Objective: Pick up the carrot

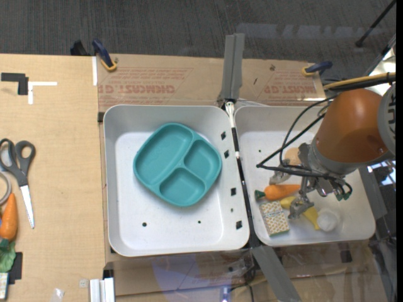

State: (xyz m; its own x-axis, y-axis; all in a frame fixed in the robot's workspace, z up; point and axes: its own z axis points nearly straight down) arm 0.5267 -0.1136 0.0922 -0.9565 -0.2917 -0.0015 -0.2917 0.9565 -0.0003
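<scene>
cardboard sheet [164, 80] | red print, upside down and mirrored | reads roughly "CHEMICAL GUYS" | uncertain

Setting: robotics lab test bench. Evidence: grey arm with orange band [349, 128] at 3 o'clock, cables trailing; two white bins [113, 168] side by side at centre, backed by cardboard sheet [164, 83] clamped at 12 o'clock with blue clips [104, 54]; plywood benchtop [50, 143] at 9 o'clock bearing scissors [19, 168]; dark carpet [157, 11] beyond.

Two bins [113, 168] [362, 231], one carrot [282, 192], one plate [178, 164].
</scene>
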